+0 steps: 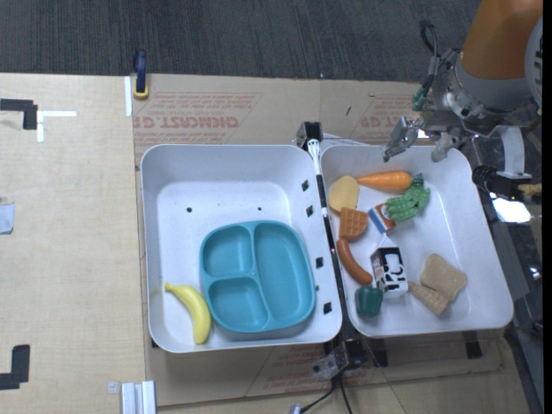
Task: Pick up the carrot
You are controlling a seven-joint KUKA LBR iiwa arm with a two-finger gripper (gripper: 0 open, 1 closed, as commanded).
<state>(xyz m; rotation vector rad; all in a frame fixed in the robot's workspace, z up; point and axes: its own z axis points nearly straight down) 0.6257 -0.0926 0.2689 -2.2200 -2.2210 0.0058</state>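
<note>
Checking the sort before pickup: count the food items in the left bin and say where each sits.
1. A banana lies in the left bin's near-left corner, beside the teal divided plate. Nothing seems hidden.

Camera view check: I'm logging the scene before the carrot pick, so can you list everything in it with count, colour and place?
carrot: one, orange, right bin, far end, beside the green leafy toy
green leafy toy: one, green, right of the carrot
yellow wedge: one, right bin, left side
waffle: one, brown, below the wedge
sausage: one, orange-brown, right bin
carton: one, black and white, right bin centre
green pepper: one, right bin, near edge
bread pieces: two, tan, right bin
plate: one, teal, divided, left bin
banana: one, yellow, left bin
arm: grey and orange
claw: above right bin's far rim
</note>
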